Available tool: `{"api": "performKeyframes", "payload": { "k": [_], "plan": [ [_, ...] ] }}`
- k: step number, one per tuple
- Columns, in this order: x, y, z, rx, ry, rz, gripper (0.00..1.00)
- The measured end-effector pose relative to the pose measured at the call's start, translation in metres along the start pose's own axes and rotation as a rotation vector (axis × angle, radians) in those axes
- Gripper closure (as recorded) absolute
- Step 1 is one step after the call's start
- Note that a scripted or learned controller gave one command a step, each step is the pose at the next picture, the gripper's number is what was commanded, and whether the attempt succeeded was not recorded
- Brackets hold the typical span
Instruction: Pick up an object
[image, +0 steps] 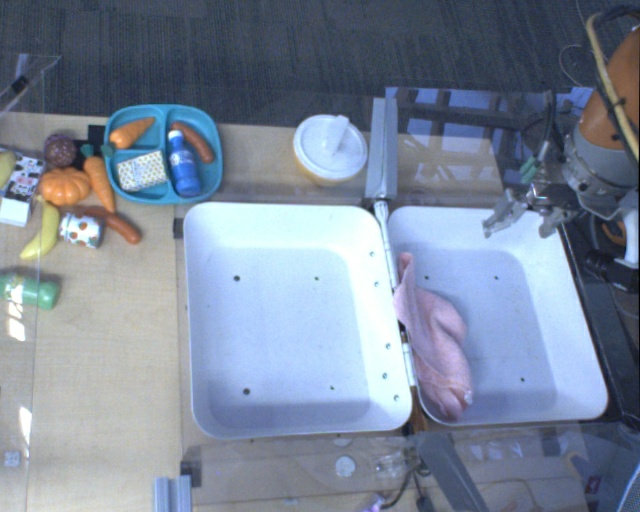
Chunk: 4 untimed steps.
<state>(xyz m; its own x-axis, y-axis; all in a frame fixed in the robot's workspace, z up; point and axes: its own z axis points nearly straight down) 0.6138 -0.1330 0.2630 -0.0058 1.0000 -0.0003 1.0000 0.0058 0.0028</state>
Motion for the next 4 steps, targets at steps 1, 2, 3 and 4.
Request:
{"api": "performKeyframes", "payload": {
  "k": [1,2,3,4],
  "plan": [
    [0.02,-0.041,0.146,0.003,0.001,0.061,0.0],
    [0.01,-0.097,0.172,-0.016,-0.002,-0.076,0.0],
    [0.035,-0.105,0.172,-0.018,-0.006,-0.131,0.0],
    [0.028,-0.052,0.172,-0.013,-0.004,-0.259,0.0]
  ]
}}
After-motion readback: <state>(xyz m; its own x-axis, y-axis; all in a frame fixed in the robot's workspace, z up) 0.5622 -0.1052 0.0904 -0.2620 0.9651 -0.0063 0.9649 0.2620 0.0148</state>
